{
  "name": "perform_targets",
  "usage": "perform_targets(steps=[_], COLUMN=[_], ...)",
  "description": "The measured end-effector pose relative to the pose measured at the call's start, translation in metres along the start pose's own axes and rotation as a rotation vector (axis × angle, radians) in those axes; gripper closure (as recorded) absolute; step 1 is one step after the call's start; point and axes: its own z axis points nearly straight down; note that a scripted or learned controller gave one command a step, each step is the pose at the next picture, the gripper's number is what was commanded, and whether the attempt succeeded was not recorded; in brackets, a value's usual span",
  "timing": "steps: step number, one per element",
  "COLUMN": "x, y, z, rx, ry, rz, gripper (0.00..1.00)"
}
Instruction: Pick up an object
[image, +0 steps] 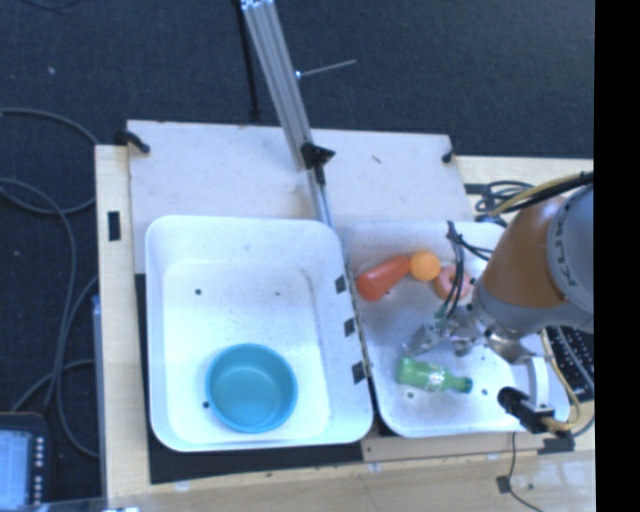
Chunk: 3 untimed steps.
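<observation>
Left bin (165, 250): one blue bowl (251, 387) at its near end, sitting flat, well apart from the arm. Divider between bins, then right bin (385, 420): an orange-red carrot-like piece (381, 278) at the far side, an orange ball (426, 265) touching or just beside its right end, something pinkish (447, 284) right of that, mostly hidden. Near side: a green bottle (430, 378) lying on its side, cap end pointing right. Gripper (452, 335) is low in the right bin, between the ball and the bottle, just above the bottle. Metal parts blur together there; cannot tell whether the fingers are wide or narrow, and nothing is seen between them. Arm (535, 265) covers the bin's right part.

Judgement: step in hand is lining up on a target, likely the bottle as the nearest thing. To do it well: centre over the bottle's body, set the fingers across its short axis, not along it, come straight down, close on the thick part so it does not roll away.
</observation>
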Motion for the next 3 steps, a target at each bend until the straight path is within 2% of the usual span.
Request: perform_targets(steps=[1,2,3], x=[0.0,-0.003,-0.005], y=[0.002,0.006,0.011], z=[-0.014,-0.081,-0.128], rx=[-0.006,-0.009,-0.007], ry=[0.002,0.003,0.002], rz=[0.007,-0.005,-0.006], gripper=[1.0,1.0,1.0])
